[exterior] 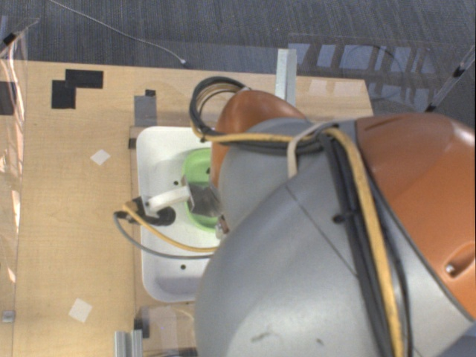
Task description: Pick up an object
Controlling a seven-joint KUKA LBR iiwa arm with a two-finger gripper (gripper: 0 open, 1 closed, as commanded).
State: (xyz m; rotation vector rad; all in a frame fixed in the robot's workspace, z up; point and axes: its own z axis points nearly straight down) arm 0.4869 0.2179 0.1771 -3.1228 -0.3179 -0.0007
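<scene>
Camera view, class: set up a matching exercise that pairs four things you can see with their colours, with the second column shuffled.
Things:
1. bin
2. object in the bin
3. band on the arm
4. bench

Colours:
A. orange
B. light wood
C. white
D. green

Pairs: 1-C, 2-D, 3-A, 4-B
</scene>
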